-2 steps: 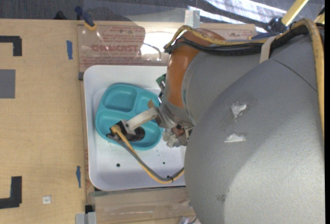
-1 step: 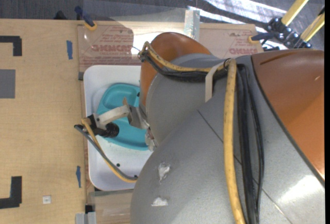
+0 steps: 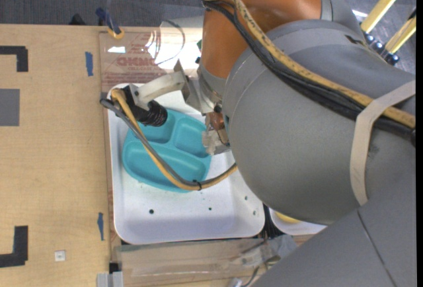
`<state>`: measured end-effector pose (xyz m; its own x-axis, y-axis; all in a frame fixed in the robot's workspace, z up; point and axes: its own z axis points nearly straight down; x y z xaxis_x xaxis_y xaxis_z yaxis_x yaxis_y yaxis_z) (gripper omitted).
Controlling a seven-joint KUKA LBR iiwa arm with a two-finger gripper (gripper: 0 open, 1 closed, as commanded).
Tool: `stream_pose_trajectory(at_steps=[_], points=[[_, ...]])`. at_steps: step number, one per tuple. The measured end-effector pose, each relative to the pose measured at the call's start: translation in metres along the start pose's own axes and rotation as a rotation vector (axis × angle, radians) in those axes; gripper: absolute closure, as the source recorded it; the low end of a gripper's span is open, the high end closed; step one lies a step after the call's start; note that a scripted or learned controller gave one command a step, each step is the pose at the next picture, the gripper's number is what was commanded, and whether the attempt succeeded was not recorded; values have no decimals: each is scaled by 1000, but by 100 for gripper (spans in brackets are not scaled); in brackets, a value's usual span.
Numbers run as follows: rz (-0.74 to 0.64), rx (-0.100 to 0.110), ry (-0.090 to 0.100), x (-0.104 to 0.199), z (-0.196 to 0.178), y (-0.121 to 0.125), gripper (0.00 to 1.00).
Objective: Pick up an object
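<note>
Single fixed camera above bench (image 3: 53, 147), looking down at slant. Arm (image 3: 310, 114) sits close under lens, covering right side; white bin (image 3: 192, 223) near frame's lower middle.

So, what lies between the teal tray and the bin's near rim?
In the camera view, bare white bin floor with some small dark specks lies between the teal tray and that rim.

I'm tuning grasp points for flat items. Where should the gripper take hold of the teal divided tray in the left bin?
Probably by the rim. The teal divided tray lies flat in the white bin, so only its raised edge gives two fingers something to close across. Its lower-left rim looks most exposed, with bare bin floor beside it; come straight down there. The arm and yellow cable cover the upper right side.
</note>
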<state>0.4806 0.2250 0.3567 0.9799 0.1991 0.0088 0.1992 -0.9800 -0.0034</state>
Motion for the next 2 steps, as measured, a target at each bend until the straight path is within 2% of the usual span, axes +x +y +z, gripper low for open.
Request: stream_pose_trajectory(at_steps=[1,2], points=[[-161,-5,-17,-5,97,9,100],[-609,1,-17,-4,159,0,100]])
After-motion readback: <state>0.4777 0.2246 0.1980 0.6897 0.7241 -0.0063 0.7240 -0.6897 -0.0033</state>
